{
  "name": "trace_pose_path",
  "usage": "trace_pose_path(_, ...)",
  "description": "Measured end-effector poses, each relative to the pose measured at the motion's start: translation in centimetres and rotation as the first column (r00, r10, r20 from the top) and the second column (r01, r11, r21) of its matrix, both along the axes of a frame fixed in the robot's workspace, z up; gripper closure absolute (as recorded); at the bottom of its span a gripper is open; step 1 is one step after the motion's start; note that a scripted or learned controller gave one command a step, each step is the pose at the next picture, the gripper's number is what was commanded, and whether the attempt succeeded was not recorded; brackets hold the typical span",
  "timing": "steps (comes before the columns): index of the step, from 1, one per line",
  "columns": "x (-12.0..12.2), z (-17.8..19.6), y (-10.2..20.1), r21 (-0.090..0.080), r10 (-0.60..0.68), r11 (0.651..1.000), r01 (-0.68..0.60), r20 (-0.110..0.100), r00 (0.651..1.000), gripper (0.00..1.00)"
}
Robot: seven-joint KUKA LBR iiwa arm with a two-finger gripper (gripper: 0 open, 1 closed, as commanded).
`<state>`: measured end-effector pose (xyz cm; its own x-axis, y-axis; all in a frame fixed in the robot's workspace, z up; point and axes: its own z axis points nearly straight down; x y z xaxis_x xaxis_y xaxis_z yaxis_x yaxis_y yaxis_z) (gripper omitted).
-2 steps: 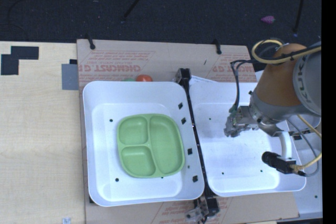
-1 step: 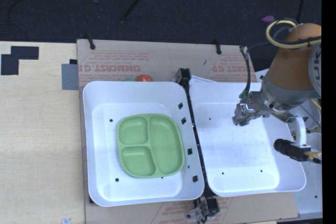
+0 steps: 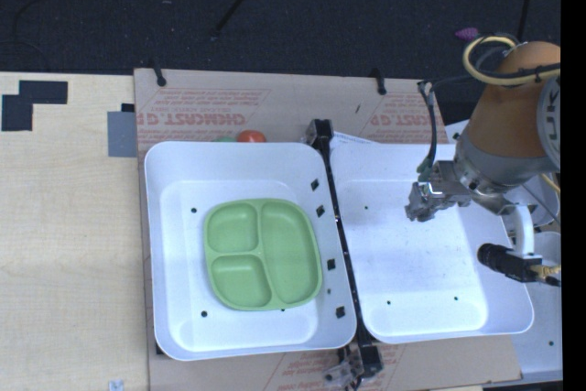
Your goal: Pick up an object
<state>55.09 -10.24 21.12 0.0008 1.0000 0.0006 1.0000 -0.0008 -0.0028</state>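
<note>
**Gripper over right bin, tray in left**

Green tray [image 3: 263,254] lies flat at centre of left bin [image 3: 174,197], lower middle of frame. Gripper [image 3: 419,206] hangs over right bin [image 3: 439,307], centre right; finger state cannot be told.

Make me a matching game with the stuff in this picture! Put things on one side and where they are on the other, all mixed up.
Things:
1. green tray
2. gripper
3. orange ball

Places:
A. behind the left bin, on the cardboard
B. in the left bin
C. over the right bin

Pairs: 1-B, 2-C, 3-A
</note>
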Motion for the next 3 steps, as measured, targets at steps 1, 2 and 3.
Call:
trace_pose_path(1,0.8,-0.7,5.0,0.001,0.003,1.000,-0.003,-0.002,1.000,1.00)
trace_pose_path(2,2.9,0.4,9.7,0.001,0.005,1.000,-0.005,0.002,1.000,1.00)
trace_pose_path(3,4.3,-0.2,15.2,0.001,0.006,1.000,-0.006,0.000,1.000,1.00)
